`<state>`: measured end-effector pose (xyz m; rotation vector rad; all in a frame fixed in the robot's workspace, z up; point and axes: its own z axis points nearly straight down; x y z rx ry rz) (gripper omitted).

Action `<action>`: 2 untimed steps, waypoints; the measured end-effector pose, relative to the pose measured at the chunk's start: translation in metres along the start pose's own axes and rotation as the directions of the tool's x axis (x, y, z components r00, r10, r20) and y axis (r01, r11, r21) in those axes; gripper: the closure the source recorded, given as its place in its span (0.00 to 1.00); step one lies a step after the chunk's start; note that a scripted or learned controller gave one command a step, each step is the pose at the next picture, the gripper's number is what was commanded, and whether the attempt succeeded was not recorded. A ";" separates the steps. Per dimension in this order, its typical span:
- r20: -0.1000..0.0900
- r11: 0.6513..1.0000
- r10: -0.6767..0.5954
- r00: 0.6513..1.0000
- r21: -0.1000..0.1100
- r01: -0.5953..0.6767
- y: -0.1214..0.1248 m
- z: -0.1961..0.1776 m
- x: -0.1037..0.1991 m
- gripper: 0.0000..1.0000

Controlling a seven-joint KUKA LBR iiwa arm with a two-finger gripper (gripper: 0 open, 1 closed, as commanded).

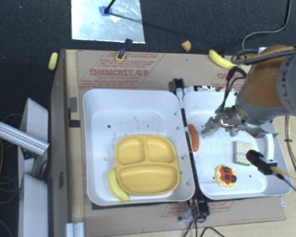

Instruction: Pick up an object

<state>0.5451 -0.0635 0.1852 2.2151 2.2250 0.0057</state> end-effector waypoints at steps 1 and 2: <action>0.002 1.000 0.003 1.000 0.003 -0.003 -0.021 0.101 -0.027 0.00; 0.003 1.000 0.004 1.000 0.001 -0.004 0.031 0.100 -0.074 0.00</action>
